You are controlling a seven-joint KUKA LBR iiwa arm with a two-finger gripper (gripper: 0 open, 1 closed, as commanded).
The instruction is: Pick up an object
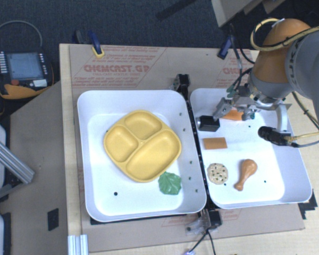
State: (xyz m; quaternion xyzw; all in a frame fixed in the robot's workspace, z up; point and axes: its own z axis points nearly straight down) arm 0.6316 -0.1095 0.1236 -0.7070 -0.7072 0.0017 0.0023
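Camera view, looking down at a slant on the bench [69, 142]. I read two white bins side by side. The left bin [93, 158] carries a yellow divided plate [142, 145] with a green leafy piece [170, 183] touching its lower right edge. The right bin [287, 187] carries four candidates: an orange piece [232, 116], a flat tan rectangle [215, 143], a round cookie [217, 172] and a drumstick [245, 173].

The hand [238, 109] sits low over the upper part of the right bin, directly at the orange piece, which shows partly under the hand's metal parts. I cannot tell whether the hand is released or clenched, nor whether it touches the piece; I treat the orange piece as not secured.

Handling judgement, orange piece: it looks like small toy food, so I expect it to be light, stiff and smooth, hence prone to slipping or skating along the bin floor. I would take hold across its narrow width, near its middle.

Alternates: the drumstick offers a narrow shaft between knob and bulb, the surest place to take hold. The tan rectangle and cookie lie flat and thin; I judge both hard to take from above without scraping the bin
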